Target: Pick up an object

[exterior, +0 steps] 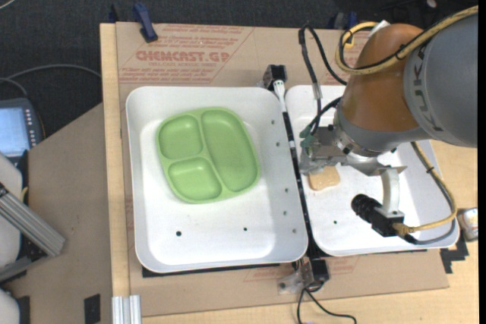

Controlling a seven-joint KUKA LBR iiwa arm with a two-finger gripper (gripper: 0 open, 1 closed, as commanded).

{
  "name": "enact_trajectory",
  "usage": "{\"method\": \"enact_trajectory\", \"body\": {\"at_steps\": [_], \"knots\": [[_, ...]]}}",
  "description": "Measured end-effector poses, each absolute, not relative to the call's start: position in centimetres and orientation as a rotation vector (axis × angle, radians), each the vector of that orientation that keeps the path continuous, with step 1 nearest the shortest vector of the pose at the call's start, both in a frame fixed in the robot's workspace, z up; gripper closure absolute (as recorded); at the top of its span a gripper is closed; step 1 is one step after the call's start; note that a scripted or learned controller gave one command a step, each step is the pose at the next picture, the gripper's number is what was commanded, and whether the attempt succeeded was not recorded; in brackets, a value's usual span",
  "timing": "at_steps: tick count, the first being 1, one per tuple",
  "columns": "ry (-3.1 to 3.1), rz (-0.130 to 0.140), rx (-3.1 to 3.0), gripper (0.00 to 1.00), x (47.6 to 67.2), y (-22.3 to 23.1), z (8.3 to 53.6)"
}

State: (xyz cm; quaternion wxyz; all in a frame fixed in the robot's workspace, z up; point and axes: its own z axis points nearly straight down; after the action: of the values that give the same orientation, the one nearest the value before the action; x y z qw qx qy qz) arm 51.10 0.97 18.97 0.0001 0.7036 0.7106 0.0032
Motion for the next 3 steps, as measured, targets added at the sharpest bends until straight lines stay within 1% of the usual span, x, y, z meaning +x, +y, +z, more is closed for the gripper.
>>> {"method": "enact_trajectory", "body": {"at_steps": [1,2,3], "knots": [[2.218,0.019,2.211,1.0,50.5,1.5,30.9],[2.228,0.017,2.207,1.0,48.0,8.2,39.5],[2.23,0.011,2.21,1.0,47.9,15.1,43.4]]}}
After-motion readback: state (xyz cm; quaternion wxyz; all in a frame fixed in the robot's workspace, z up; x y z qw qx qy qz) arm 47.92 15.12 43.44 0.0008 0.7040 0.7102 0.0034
